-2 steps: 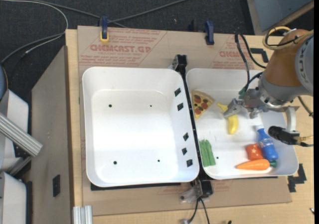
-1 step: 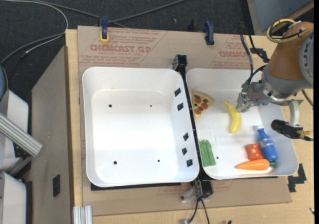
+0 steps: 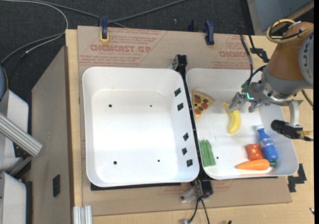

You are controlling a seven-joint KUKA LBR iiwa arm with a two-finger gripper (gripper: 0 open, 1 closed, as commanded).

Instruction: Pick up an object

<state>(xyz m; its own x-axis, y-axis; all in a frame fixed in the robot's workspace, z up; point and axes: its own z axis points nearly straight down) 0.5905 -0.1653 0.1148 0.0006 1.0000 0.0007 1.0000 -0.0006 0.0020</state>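
The right bin (image 3: pixel 219 76) holds a pizza slice (image 3: pixel 201 103), a yellow banana (image 3: pixel 233 120), a green object (image 3: pixel 207 152), an orange carrot (image 3: pixel 253 165), a red can (image 3: pixel 253 151) and a blue bottle (image 3: pixel 267 143). My gripper (image 3: pixel 242 101) hangs over the right bin just above the banana's upper end. Its fingers (image 3: pixel 235 103) are spread apart with nothing between them. The arm's orange band (image 3: pixel 289 61) rises behind it at the right.
The left bin (image 3: pixel 94 81) lies beside the right one, with a black divider strip (image 3: pixel 184 113) between them. Blue clamps (image 3: pixel 104 28) hold the cardboard at the back edge. Cables run across the dark floor behind.
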